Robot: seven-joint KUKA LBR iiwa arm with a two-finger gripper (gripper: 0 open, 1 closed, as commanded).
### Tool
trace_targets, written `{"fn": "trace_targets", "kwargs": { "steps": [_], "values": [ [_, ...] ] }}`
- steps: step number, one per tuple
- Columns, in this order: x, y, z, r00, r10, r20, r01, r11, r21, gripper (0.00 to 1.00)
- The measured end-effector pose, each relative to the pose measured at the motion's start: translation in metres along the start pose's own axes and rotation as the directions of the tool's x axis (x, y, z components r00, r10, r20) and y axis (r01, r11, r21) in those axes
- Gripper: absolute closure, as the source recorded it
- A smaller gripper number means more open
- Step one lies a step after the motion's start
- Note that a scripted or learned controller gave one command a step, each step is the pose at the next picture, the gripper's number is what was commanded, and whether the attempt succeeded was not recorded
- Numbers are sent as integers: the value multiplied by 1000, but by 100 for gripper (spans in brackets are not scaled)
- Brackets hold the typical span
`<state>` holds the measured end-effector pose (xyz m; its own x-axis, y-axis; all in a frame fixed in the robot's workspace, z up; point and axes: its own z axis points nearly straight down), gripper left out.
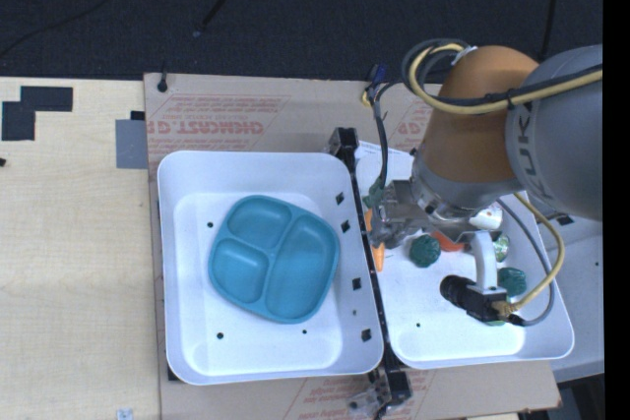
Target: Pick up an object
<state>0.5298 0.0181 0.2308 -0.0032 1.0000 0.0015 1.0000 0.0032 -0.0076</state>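
Camera view: the gripper (394,216) sits low in the right bin (443,349), at its left wall. Finger state cannot be told. A green object (425,252) lies just beside it. The left bin (187,349) holds a blue tray (274,257).

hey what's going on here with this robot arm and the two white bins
A grey arm with an orange band reaches in from the right and hangs low over the right bin, its gripper down near the bin's left wall among a few small objects. A dark green piece lies just beside it, with something small and orange next to that. The left bin holds a blue divided plate. Nothing can be seen held.
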Motion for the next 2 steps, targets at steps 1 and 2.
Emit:
{"fn": "trace_targets", "kwargs": {
  "steps": [1,2],
  "values": [
    [23,-48,-4,1000,1,1,-1,1000,0,100],
    [42,-55,8,1000,1,1,-1,1000,-2,100]
  ]
}}
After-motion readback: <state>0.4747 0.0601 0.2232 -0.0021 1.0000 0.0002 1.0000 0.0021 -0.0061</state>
